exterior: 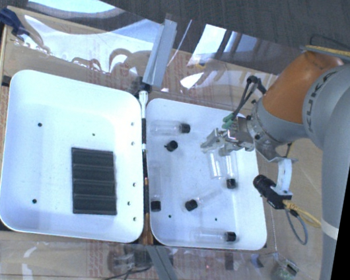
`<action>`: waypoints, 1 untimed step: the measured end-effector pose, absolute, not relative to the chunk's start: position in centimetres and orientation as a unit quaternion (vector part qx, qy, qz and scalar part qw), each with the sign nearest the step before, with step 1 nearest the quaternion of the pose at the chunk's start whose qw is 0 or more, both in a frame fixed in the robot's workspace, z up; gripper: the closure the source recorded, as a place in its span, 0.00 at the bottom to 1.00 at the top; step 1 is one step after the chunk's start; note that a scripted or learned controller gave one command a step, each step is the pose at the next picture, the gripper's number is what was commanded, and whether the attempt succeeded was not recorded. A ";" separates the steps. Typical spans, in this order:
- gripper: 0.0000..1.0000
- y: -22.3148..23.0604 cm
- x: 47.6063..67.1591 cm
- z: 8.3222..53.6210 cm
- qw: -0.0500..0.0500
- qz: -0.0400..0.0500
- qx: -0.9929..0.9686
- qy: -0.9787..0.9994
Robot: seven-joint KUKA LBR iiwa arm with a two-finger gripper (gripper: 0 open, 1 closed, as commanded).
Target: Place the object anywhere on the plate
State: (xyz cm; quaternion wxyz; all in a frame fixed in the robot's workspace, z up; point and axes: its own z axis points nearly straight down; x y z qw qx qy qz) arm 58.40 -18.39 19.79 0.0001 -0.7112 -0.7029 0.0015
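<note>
We see the arm reaching in over the right bin, its claw low near that bin's far right corner. A clear tube with a black cap lies just below the claw, and we cannot tell whether the claw is clenched on it or released.

More clear tubes are scattered across the same bin: one near the far edge, one along the near edge and one towards the middle.

The dark ridged plate sits in the left bin, well apart from the claw.

We judge the main risks to be a slippery tube rolling out of a shallow pinch, a grasp closing on nothing because the clear tube is hard to locate, or a drop while crossing the divide between the bins.
</note>
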 end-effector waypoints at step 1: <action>1.00 -18.8 64.3 19.4 0.001 0.001 -0.685 -0.729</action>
